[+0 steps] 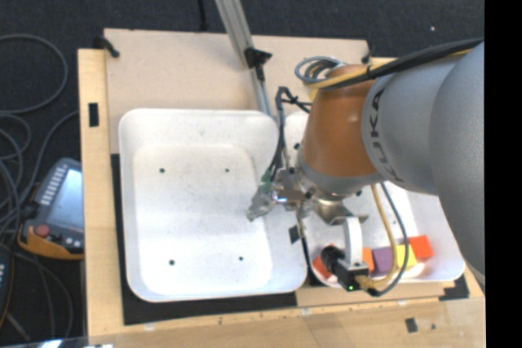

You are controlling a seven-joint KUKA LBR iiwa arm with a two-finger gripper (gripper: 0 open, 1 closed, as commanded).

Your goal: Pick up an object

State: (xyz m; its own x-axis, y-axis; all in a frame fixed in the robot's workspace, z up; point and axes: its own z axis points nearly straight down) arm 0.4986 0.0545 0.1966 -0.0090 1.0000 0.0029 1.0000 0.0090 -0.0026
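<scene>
Arm (383, 134) over right bin (436, 273), hiding most of it, objects (391, 257) heaped in that bin's near corner under the wrist; gripper state impossible to tell; risk of snagging yellow cable (401, 253) or closing on nothing.

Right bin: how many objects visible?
3: an orange block, a purple block left of it, and a red piece at the bin's near-left. The arm may hide more.

Position: you look down from above the bench (204, 61), fixed, at a slant.
Coverage: both bins; the right bin (428, 216) seems mostly arm-covered.
</scene>
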